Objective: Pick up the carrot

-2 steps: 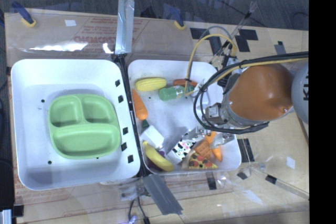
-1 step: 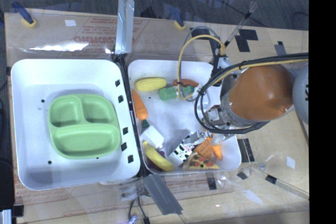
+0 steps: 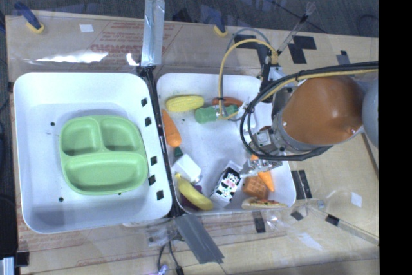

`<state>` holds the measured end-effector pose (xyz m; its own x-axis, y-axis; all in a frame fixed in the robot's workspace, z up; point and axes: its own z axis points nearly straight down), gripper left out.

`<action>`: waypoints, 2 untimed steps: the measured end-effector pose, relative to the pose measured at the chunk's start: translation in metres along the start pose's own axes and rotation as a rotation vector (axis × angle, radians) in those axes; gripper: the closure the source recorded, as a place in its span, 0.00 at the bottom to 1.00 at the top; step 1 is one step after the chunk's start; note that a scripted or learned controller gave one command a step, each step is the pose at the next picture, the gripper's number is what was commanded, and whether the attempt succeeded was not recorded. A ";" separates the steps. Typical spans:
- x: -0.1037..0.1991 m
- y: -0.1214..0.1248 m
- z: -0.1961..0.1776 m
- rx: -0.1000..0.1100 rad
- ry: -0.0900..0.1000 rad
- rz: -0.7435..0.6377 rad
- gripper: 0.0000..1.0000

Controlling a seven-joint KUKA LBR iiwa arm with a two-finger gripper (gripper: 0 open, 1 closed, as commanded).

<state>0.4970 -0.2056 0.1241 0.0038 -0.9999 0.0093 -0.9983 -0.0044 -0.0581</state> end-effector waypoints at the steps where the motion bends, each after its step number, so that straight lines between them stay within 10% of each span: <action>1: 0.000 0.001 0.001 -0.002 -0.001 0.001 0.00; 2: 0.003 0.011 0.017 -0.029 0.003 -0.108 0.00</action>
<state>0.4867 -0.2091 0.1065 0.1115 -0.9936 0.0173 -0.9933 -0.1120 -0.0278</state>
